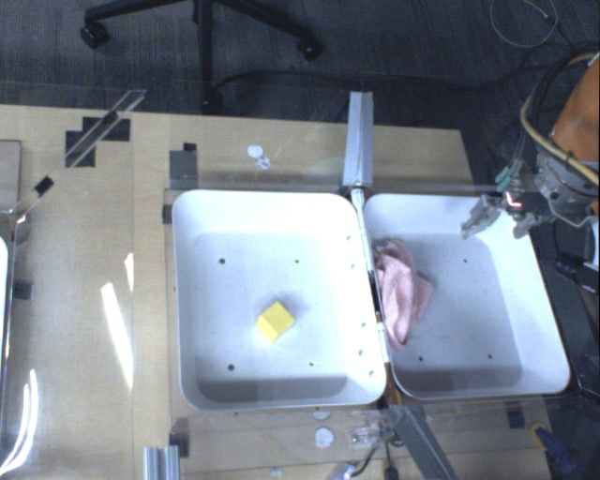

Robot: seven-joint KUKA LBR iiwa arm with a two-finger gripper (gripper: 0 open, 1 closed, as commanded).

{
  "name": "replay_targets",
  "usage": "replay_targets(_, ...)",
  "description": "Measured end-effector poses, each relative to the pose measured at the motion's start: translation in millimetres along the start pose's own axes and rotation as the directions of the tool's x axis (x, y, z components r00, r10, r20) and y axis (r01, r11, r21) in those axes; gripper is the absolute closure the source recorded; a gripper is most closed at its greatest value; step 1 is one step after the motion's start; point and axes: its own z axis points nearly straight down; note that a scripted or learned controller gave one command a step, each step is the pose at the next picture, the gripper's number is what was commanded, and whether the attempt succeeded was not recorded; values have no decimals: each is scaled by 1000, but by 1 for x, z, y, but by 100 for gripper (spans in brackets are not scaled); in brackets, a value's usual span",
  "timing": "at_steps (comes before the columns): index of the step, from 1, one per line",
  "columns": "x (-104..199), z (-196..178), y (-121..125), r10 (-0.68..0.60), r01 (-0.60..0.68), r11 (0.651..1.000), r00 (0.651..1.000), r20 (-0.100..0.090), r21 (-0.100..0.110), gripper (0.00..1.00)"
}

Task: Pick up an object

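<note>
A small yellow block (275, 322) lies in the left bin (216, 225), a little below its middle. A crumpled pink cloth (404, 290) rests in the right bin (487, 375) against its left wall. My gripper (499, 217) hangs over the right bin's upper right part, reaching in from the right edge. Its two fingers stand spread apart with nothing between them. The cloth is well to the gripper's lower left, and the block is far off in the other bin.
A metal divider bar (358, 141) runs up from between the two bins. Cables and the arm's orange band (577, 122) crowd the upper right. An office chair base (202, 23) stands on the floor beyond the bench.
</note>
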Motion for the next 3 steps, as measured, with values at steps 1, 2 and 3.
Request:
replay_targets(1, -9, 139, -57, 166, -166, 986, 986, 0, 2, 0)
replay_targets(2, -8, 129, -55, 165, -165, 986, 986, -1, -1, 100)
replay_targets(3, -26, 53, -66, -115, 115, 993, 993, 1, -4, 100)
